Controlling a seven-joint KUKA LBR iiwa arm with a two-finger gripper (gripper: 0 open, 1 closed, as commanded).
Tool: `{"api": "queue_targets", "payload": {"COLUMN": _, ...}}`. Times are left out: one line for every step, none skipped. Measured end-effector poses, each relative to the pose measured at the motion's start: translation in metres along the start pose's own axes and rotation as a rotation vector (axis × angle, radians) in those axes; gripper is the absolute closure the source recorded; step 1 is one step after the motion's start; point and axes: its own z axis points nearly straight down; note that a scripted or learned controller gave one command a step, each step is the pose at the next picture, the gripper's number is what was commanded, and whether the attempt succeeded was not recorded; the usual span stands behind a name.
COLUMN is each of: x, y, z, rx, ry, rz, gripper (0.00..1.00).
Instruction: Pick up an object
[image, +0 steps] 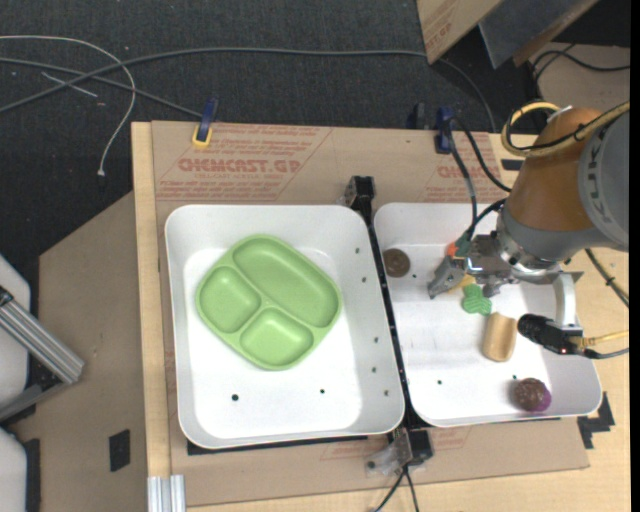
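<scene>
Item: right bin (440, 400), white, shallow, on the desk (300, 150). Contents: green-and-yellow toy (474, 298) near mid-bin; tan cylinder (498, 337) just nearer and to its right; brown round piece (397, 263) by the left wall; purple-and-brown ball (531, 394) at the near right corner.

Item: left bin (200, 400), white. Contents: green divided plate (267, 300), three compartments, lying flat.

Item: gripper (468, 274), reaching in from the right, fingers spread apart, nothing seen between them. It hangs over the far middle of the right bin.

Position of target: the green-and-yellow toy lies just on the near side of the gripper, almost under it; whether they touch cannot be told. It is the likeliest object to be picked.

Risks, judged: the toy is small and irregular, so the fingers could close to one side and push it away. The tan cylinder sits close by; a descent slightly off to the near right could knock it rolling. A finger could also land on the bin floor first and skid.
</scene>
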Motion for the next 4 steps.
{"api": "queue_targets", "payload": {"x": 0.001, "y": -0.001, "z": 0.053, "rx": -0.002, "ry": 0.0, "rz": 0.0, "gripper": 0.0}}
{"api": "queue_targets", "payload": {"x": 0.0, "y": 0.001, "z": 0.039, "rx": -0.009, "ry": -0.001, "rz": 0.001, "gripper": 1.0}}
{"api": "queue_targets", "payload": {"x": 0.008, "y": 0.0, "z": -0.007, "rx": -0.013, "ry": -0.003, "rz": -0.002, "gripper": 1.0}}
{"api": "queue_targets", "payload": {"x": 0.011, "y": -0.008, "z": -0.066, "rx": -0.014, "ry": -0.003, "rz": -0.002, "gripper": 1.0}}
